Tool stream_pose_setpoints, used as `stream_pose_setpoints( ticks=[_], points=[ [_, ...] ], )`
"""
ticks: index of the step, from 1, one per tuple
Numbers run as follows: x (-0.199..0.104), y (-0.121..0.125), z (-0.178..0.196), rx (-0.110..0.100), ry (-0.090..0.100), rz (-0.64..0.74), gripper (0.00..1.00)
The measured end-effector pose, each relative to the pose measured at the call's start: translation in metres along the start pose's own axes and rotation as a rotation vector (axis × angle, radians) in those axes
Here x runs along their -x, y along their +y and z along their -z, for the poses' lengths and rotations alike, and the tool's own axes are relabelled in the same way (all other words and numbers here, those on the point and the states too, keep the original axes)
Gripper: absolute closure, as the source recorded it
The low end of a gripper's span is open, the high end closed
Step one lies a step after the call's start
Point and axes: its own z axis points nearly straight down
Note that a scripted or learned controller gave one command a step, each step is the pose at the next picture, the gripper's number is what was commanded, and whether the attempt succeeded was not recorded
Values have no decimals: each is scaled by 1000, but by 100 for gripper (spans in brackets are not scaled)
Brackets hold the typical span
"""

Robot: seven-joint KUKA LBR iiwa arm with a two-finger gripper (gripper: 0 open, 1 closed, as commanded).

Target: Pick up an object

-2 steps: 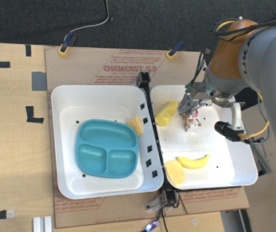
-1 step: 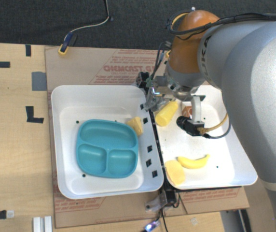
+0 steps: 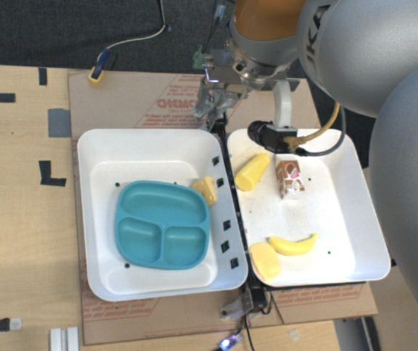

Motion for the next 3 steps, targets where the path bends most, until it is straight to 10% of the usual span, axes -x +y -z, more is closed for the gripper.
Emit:
stream_pose_setpoints(
  ticks=[1,2,3],
  points=[
    [-93,-26,-110,-30,-7,-3,100],
    [-124,-132,-125,-29,-7,-6,100],
    [-123,-126,126,-3,2,-10,100]
  ],
)
